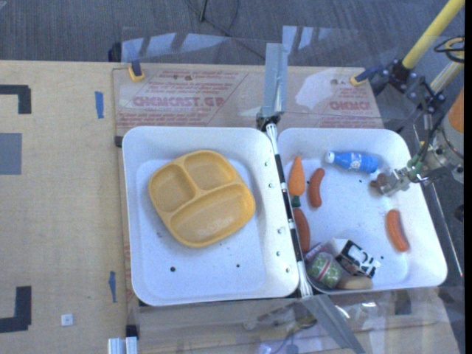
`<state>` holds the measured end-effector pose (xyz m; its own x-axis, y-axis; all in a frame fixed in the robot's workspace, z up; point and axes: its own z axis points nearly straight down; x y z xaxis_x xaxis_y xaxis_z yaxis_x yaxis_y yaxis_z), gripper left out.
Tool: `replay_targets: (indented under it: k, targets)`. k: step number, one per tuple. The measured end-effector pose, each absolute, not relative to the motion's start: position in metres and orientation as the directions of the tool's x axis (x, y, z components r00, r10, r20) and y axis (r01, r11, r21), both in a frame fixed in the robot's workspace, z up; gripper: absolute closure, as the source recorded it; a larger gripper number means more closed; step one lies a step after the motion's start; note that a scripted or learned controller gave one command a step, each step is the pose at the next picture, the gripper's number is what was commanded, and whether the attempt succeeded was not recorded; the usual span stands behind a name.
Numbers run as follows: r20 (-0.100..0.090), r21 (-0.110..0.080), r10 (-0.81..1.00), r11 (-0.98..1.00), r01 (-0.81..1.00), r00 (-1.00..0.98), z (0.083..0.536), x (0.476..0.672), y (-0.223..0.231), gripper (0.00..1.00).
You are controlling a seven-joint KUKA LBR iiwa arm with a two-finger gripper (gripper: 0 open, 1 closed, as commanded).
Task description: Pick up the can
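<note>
The can (325,268), small with a green end and a pale rim, lies in the front left corner of the right bin (346,216), close against the bin's wall. My gripper (386,184) hangs low over the right side of the same bin, well behind and to the right of the can. It sits just right of a blue bottle (353,161). Nothing shows between its tips.
Beside the can lie a black-and-white packet (359,257) and a tan piece (356,282). A carrot (296,177) and three sausages (316,187) (303,229) (398,230) are scattered in the right bin. The left bin (147,257) holds a yellow divided plate (201,197).
</note>
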<state>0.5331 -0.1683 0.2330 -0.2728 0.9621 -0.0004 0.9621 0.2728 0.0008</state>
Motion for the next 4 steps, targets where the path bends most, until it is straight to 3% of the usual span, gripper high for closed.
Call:
replay_targets:
  k: [1, 2, 3, 4]
  targets:
    - [-0.001, 0.001, 0.877, 0.480, 0.877, -0.480, 0.243, 0.486, -0.173, 1.00]
    - [-0.006, 0.003, 0.620, 0.785, 0.620, -0.785, 0.247, 0.510, -0.153, 1.00]
    - [-0.008, 0.001, 0.281, 0.960, 0.281, -0.960, 0.272, 0.489, -0.164, 1.00]
    - [-0.008, -0.003, -0.197, 0.980, -0.197, -0.980, 0.267, 0.481, -0.199, 1.00]
